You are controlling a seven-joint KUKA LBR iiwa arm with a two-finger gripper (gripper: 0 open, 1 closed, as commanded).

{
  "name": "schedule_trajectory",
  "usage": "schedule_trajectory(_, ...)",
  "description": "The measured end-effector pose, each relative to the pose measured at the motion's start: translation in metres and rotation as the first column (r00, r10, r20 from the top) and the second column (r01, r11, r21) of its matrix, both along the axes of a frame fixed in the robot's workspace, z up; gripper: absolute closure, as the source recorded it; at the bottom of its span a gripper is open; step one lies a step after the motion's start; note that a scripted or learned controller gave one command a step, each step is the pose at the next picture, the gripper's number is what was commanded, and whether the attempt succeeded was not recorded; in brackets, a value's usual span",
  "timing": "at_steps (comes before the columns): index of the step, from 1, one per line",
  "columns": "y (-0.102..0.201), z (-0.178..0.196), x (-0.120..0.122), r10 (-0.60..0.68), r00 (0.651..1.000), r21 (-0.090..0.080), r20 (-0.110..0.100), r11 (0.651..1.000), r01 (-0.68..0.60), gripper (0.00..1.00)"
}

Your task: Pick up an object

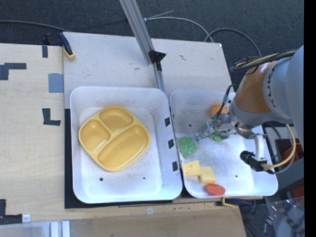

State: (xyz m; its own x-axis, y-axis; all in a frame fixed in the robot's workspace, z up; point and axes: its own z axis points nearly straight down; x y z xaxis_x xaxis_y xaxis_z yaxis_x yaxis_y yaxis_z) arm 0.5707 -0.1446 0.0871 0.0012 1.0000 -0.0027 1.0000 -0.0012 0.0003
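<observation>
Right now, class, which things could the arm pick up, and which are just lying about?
For the job: gripper, green piece, small green bit, orange ball, two yellow blocks, red piece, right bin.

Lying about: yellow plate, left bin, blue-yellow clip.

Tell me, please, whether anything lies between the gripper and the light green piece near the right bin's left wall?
Nothing visible does. The gripper sits low in the right bin, and only bare bin floor separates it from the light green piece just to its lower left. The yellow blocks and a small dark green item lie off that line.
</observation>
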Motion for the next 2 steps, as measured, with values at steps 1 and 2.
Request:
schedule_trajectory(1,0.037,0.015,0.002,0.006,1.000,0.004,-0.001,1.000,-0.006,0.00)
schedule_trajectory(2,0.048,0.003,-0.066,0.000,1.000,0.003,-0.002,1.000,0.000,0.00)
